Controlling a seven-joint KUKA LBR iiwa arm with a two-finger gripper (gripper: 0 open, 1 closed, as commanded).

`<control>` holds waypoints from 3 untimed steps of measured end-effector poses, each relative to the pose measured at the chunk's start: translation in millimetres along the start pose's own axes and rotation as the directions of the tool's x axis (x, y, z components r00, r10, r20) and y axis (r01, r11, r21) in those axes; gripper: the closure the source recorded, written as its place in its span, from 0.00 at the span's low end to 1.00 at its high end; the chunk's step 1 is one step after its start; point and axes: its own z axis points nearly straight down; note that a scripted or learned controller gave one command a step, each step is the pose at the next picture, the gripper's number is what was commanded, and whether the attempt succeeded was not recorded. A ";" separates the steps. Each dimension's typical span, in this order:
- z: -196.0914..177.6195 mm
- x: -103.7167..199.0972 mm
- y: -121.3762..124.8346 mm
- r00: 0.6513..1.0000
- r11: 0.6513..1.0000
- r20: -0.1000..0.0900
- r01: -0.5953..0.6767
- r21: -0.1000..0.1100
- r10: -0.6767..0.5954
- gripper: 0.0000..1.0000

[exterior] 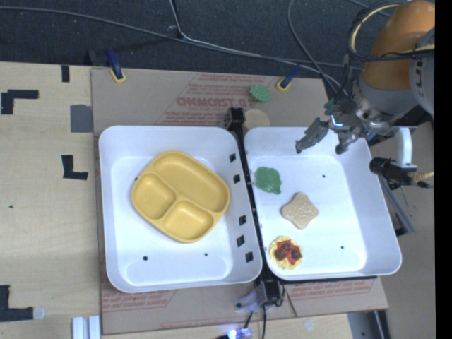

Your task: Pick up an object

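The end effector point(327, 140) hangs over the far edge of the right bin point(353, 189), its two dark fingers spread apart with nothing between them; one fingertip point(304, 145) points left, the other sits nearer the arm point(395, 48). Whether the tips touch the bin floor is hard to tell from this slant. The arm's wrist and upper part are cut off by the frame's right and top edges, and cables loop over it, hiding part of the housing. Below the end effector, the right bin's far half lies bare, giving open room. Nearer the viewer lie three small things: a green piece point(268, 179) close to the bin's left wall, a tan biscuit-shaped piece point(299, 210) just beside it toward the middle, and a round piece with red and dark topping point(285, 252) near the front-left corner. All three lie well apart from the fingers. The right and front-right parts of the bin floor are free. The left bin point(120, 260) holds a yellow tray point(180, 195) with three compartments, tilted at an angle and taking up much of the floor; bare margins remain along the front and the left wall. The bins touch along a dark divider point(241, 189). On the surface point(42, 189) behind the bins, a small green item point(260, 92) sits on the cardboard point(198, 97), too small to make out.
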 end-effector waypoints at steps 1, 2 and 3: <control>-7.6 0.4 2.3 1.000 1.000 0.002 0.003 -0.013 -0.003 0.00; 55.7 4.4 6.3 1.000 1.000 0.002 0.003 -0.007 -0.003 0.00; 101.2 0.9 10.1 1.000 1.000 0.003 0.003 -0.008 -0.003 0.00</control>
